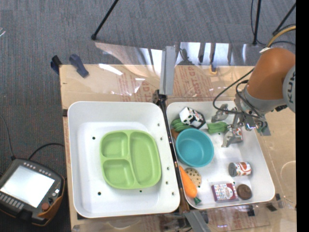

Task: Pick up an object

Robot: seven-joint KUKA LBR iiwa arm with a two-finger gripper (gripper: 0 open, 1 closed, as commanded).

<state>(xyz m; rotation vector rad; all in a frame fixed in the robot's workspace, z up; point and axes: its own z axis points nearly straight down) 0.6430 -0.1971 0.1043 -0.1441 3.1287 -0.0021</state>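
The right bin (263,178) holds several small items: a teal bowl (194,148), a black-and-white box (190,116), a green leafy piece (179,125), a green pod (216,127), an orange carrot (189,182), a speckled cookie (195,174), a red-and-white can (240,168), a small pink packet (223,191) and a brown disc (245,192). My gripper (227,126) hangs over the bin's upper right part, just right of the green pod. It is open, with nothing between its fingers.
The left bin (82,178) holds a green divided plate (130,159). A metal post (167,74) rises behind the ridge where the bins meet. Cables loop around the wrist (227,93). A tablet (26,187) lies on the floor at the lower left.
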